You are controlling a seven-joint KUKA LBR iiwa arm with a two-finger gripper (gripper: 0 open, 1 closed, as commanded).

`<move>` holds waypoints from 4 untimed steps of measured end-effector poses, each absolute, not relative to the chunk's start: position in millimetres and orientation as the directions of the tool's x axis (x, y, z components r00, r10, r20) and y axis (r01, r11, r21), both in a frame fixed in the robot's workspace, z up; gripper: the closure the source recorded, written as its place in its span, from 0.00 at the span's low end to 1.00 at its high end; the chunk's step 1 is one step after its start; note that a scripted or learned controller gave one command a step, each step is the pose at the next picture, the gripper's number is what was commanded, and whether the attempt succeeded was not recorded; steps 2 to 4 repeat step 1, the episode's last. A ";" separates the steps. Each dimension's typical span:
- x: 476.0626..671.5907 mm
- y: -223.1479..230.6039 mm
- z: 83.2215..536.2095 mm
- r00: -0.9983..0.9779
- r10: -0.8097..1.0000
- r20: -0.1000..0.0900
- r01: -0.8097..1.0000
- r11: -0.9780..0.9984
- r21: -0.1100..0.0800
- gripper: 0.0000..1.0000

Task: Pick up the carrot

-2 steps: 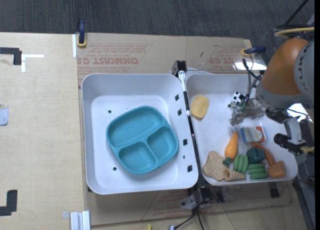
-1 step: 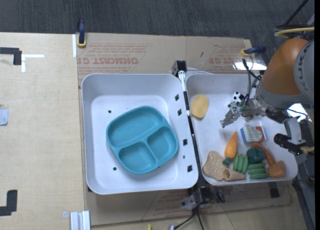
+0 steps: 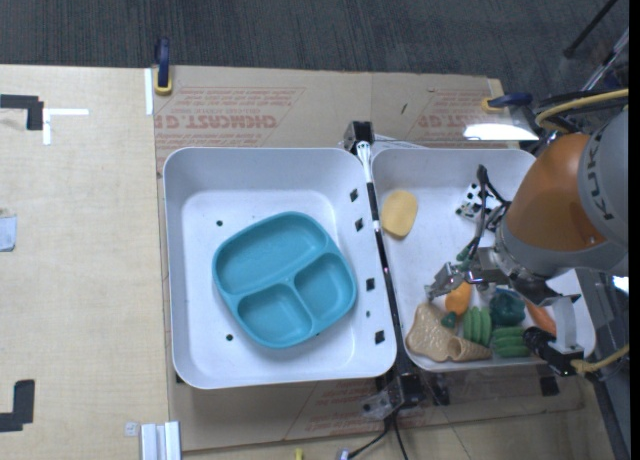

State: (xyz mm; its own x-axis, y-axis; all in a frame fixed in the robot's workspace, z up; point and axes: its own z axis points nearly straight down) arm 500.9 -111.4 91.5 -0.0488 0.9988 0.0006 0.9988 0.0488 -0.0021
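The carrot [image 3: 458, 298] is a small orange piece in the right bin [image 3: 430, 178], near the bin's front among other toy foods. My gripper [image 3: 460, 276] is down in the bin directly over the carrot's upper end, touching or nearly touching it. The arm's grey body with its orange band [image 3: 560, 198] comes in from the right and hides the bin's right side. A second orange piece [image 3: 540, 316] peeks out under the arm at the right.
Green vegetables [image 3: 480, 324] and a teal item [image 3: 507, 305] crowd the carrot's right side. A tan bread-like piece [image 3: 438, 338] lies in front of it. A yellow piece [image 3: 399, 214] sits at the bin's back left. The left bin [image 3: 190, 248] holds a blue divided plate [image 3: 285, 278].
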 end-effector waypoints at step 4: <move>502.8 -112.4 100.5 -0.043 0.999 0.000 0.999 0.043 0.001 1.00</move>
